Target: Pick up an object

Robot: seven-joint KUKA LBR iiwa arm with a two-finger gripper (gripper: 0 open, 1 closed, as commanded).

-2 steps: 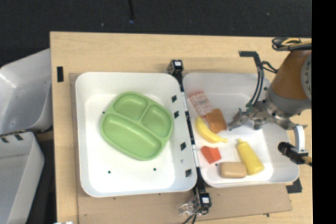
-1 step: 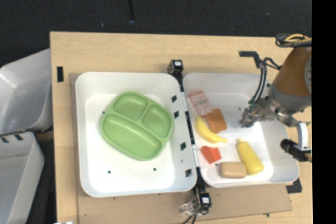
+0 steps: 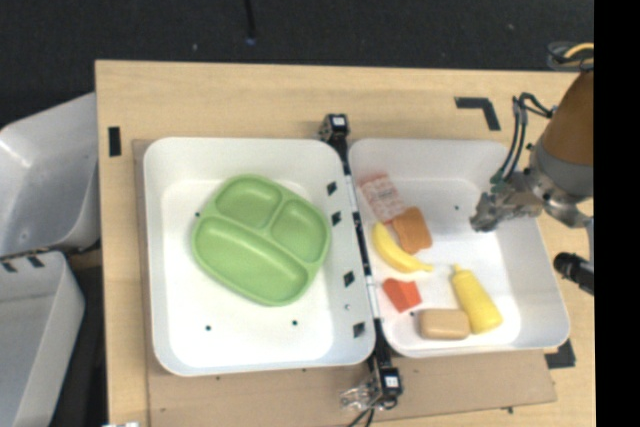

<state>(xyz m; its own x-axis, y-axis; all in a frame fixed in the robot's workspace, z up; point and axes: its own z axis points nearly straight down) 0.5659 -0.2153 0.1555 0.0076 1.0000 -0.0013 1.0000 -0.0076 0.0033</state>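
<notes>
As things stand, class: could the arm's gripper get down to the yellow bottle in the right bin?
Probably yes. The gripper hangs over the right bin, and the yellow bottle lies uncovered below it, though a tan block touches its side.

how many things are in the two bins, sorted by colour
green: 1, the divided plate in the left bin
yellow: 2, the banana and the yellow bottle, right bin
orange-brown: 1, the bread-like piece
red: 1, the small red block
tan: 1, the tan loaf
pale pink: 1, the flat packet
total: 7
</notes>
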